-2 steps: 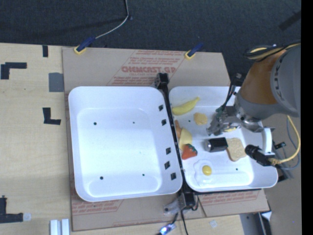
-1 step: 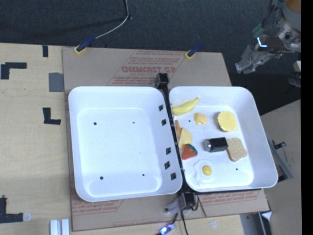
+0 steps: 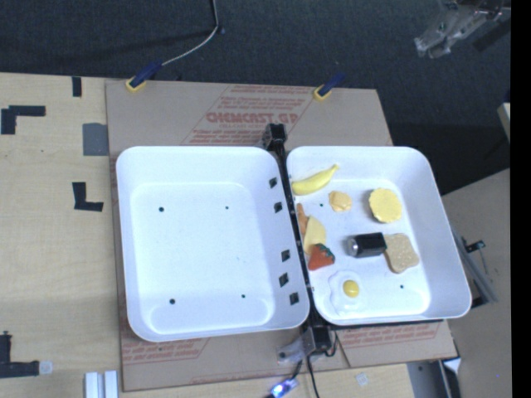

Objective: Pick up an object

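one white fried egg with yellow yolk (image 3: 348, 289) lies lowest in right white bin (image 3: 431, 189), among seven food toys and one black cylinder (image 3: 366, 245); gripper (image 3: 444, 31) raised, grip unclear.

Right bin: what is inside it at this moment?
The right bin holds a banana, a yellow round, a small yellow piece, a black cylinder, bread, a fried egg and pieces by the divider, overlapping.

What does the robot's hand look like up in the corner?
The gripper looks pale grey and blurry against the dark floor, like a slim metal claw. Above it sits a darker, boxy part with a small bluish glint. The picture is too fuzzy to make out cables or markings.
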